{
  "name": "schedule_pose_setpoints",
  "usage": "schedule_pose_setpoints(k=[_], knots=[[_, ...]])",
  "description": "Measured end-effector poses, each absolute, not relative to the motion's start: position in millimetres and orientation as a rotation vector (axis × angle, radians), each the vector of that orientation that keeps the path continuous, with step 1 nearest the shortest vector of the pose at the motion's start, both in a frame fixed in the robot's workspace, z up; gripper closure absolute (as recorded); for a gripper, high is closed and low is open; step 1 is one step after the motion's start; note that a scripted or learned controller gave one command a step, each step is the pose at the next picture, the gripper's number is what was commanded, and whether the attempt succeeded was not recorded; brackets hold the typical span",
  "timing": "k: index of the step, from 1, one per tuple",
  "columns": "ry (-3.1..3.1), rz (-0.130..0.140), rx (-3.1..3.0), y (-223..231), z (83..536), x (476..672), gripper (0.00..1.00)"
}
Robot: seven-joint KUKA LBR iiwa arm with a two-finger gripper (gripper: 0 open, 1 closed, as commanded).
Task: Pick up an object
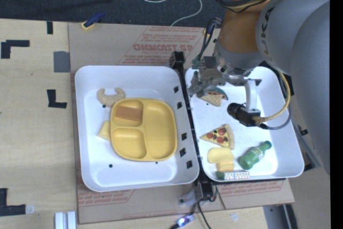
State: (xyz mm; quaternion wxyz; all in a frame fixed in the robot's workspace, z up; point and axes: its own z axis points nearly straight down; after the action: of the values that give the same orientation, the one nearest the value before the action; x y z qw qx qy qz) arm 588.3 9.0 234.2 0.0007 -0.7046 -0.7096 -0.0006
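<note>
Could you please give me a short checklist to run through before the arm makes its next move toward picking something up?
1. Gripper is over the right bin, at its upper left corner: ok.
2. A target lies under the gripper: ok, a small pizza-like piece lies just below it.
3. Object held between the fingers: cannot tell, the wrist hides them.
4. Other items lie apart from the gripper: ok, pizza slice, yellow piece and green bottle sit lower in the bin.
5. Left bin contents undisturbed: ok, the yellow tray lies flat there.
6. Room beside the divider between the bins: cannot tell, the gripper is close to it.
</note>
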Motion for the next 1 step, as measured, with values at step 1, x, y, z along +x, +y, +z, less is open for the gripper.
schedule_pose_setpoints(k=[1], knots=[[-2.228,-0.001,-2.213,62.1,230.0,617.2,1.00]])
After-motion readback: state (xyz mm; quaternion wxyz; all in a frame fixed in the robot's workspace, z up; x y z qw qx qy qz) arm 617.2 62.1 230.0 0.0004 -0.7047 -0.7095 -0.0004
